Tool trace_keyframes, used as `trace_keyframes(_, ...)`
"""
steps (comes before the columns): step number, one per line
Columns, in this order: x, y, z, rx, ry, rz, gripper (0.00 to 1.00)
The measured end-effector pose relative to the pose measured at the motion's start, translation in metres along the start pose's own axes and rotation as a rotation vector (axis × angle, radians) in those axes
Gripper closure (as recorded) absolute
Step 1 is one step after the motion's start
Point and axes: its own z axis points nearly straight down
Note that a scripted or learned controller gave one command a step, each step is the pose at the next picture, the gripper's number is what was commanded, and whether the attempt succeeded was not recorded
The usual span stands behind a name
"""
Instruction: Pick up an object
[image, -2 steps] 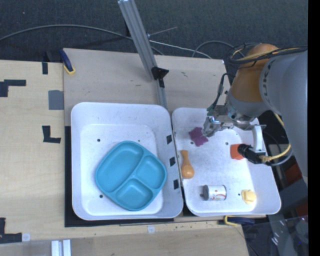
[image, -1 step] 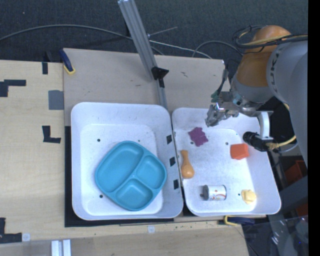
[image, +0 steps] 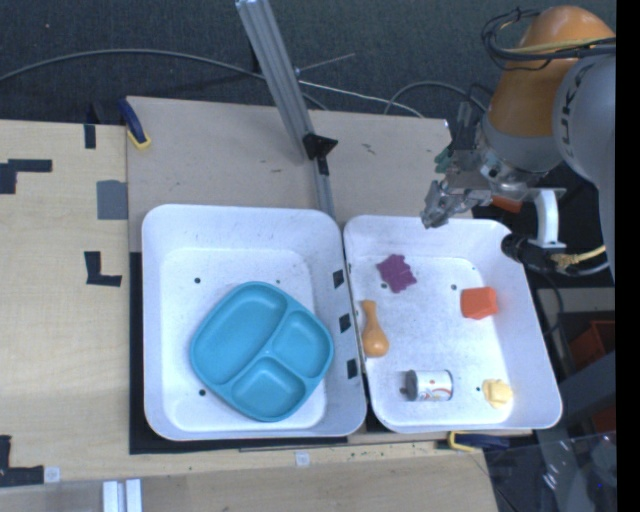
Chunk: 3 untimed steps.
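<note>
The right bin (image: 520, 395) holds a purple lump (image: 396, 271), an orange block (image: 479, 303), an orange-tan pear-shaped piece (image: 372, 330), a small white can (image: 427, 385) lying on its side and a little yellow piece (image: 496, 392). My gripper (image: 437, 212) hangs over the bin's far rim, up and to the right of the purple lump. Nothing is between its fingers, which look close together.
The left bin (image: 170, 300) holds a blue divided plate (image: 262, 350). A grey metal post (image: 290, 95) slants down to the gap between the bins. Cables and a white fitting (image: 545, 235) lie at the right bin's far right corner.
</note>
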Motion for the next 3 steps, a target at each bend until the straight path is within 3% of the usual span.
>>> trace_keyframes(1,0.001,0.000,-0.010,0.006,0.001,0.001,1.00)
trace_keyframes(2,0.054,0.006,0.009,0.009,0.001,-0.003,1.00)
trace_keyframes(3,0.106,0.013,0.005,0.006,0.002,-0.004,1.00)
